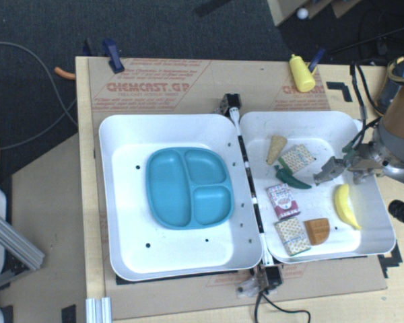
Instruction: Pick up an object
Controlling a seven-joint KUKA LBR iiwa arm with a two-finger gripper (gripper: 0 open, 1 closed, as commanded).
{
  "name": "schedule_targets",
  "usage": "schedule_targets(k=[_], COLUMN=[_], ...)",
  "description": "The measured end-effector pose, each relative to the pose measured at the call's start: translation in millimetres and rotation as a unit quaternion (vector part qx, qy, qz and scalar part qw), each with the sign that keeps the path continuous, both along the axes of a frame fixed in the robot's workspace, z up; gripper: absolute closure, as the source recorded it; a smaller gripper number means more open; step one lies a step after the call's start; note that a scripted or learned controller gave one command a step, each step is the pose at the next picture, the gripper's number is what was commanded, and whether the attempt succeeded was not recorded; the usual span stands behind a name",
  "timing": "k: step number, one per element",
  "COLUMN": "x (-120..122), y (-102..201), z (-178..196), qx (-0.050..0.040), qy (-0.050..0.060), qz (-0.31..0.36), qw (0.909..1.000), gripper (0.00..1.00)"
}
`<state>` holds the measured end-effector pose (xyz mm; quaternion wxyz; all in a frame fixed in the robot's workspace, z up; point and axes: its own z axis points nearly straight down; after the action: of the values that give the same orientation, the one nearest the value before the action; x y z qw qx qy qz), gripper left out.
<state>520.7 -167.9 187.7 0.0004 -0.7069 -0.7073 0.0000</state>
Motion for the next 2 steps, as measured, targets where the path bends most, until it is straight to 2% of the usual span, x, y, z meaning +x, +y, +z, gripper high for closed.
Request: schedule_targets(k=[1,2], x=[5,7], y=[-54,-55], z=[-87,-76], qx=[0.0015,0.0002], qy=[0.001,-0.001], qz=[0.000,-0.001], qw=[1.0000,1.0000], gripper=[0.00,1.00])
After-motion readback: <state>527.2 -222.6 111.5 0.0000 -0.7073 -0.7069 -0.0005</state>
